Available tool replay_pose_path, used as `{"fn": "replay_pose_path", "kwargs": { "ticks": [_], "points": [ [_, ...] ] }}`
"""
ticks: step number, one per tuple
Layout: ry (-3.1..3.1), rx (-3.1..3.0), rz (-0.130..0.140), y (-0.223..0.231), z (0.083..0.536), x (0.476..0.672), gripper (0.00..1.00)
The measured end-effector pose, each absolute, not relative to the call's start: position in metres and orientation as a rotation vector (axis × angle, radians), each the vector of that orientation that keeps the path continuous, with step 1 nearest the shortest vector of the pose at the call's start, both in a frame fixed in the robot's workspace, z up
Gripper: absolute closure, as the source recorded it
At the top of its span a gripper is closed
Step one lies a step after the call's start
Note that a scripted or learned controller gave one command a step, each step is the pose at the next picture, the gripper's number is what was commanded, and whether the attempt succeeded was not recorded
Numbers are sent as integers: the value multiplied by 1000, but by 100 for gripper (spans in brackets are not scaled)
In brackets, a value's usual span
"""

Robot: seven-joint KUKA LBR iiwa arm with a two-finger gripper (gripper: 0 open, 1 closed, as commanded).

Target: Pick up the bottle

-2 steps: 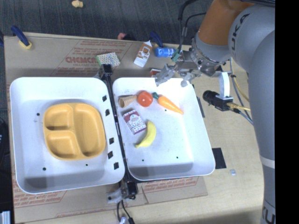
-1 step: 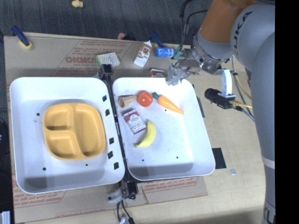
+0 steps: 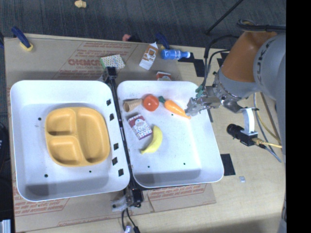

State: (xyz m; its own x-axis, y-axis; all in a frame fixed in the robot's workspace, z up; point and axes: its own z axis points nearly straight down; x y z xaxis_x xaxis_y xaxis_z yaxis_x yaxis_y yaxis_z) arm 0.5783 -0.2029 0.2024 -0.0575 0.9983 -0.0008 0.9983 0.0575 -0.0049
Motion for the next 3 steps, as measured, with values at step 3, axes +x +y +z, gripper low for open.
{"fn": "replay_pose_path", "kwargs": {
  "ticks": [3],
  "points": [
    [-1835, -2544, 5, -164, 218, 476, 100]
  ]
}}
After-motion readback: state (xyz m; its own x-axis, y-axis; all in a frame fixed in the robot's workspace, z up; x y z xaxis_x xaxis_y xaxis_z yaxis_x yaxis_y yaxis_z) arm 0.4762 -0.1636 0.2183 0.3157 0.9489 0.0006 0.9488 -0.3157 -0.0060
